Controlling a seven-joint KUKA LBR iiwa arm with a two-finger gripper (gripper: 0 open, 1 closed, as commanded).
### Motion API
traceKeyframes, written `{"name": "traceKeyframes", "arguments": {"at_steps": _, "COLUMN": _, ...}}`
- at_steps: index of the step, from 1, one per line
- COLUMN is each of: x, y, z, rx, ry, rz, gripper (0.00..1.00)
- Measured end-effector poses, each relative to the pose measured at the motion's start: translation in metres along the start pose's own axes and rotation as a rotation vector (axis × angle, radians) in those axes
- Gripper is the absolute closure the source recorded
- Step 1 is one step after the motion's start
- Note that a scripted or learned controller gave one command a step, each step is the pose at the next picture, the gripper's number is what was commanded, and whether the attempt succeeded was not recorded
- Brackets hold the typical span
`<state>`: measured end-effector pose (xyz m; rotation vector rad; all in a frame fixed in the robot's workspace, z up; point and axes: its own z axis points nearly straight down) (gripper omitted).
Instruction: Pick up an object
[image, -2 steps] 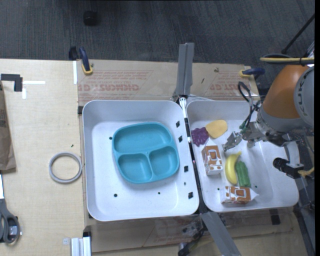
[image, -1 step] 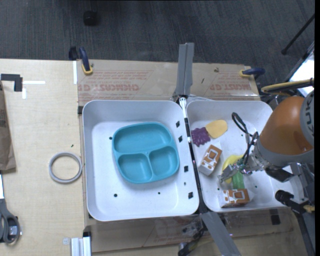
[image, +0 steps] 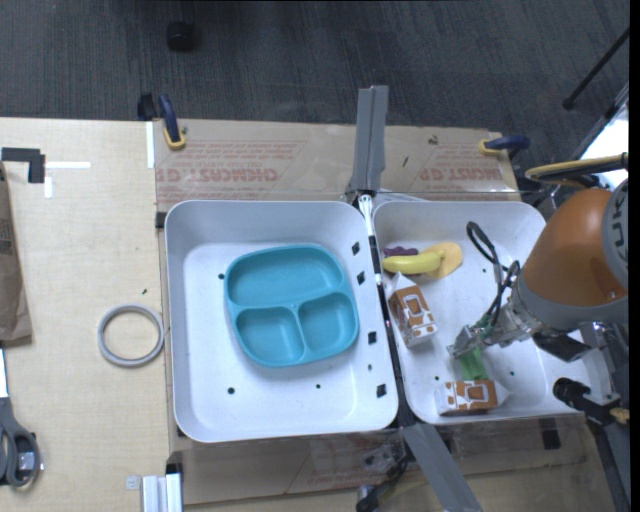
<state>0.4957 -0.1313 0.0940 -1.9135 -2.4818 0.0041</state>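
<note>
The pincer (image: 470, 343) is low in the right bin (image: 520, 225), its state too blurred to tell. Nothing is visibly lifted — a carton (image: 470, 396) lies just below it, another carton (image: 413, 312) and a banana (image: 420, 261) up-left.

A light wooden tabletop (image: 80, 240) sits before dark grey carpet floor (image: 300, 50); brown cardboard (image: 260, 165) is clamped along its far edge.
</note>
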Motion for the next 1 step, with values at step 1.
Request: {"name": "traceKeyframes", "arguments": {"at_steps": 1, "x": 0.0445, "y": 0.0514, "z": -0.0939, "rx": -0.001, "ry": -0.004, "rz": 0.171, "gripper": 1.0}}
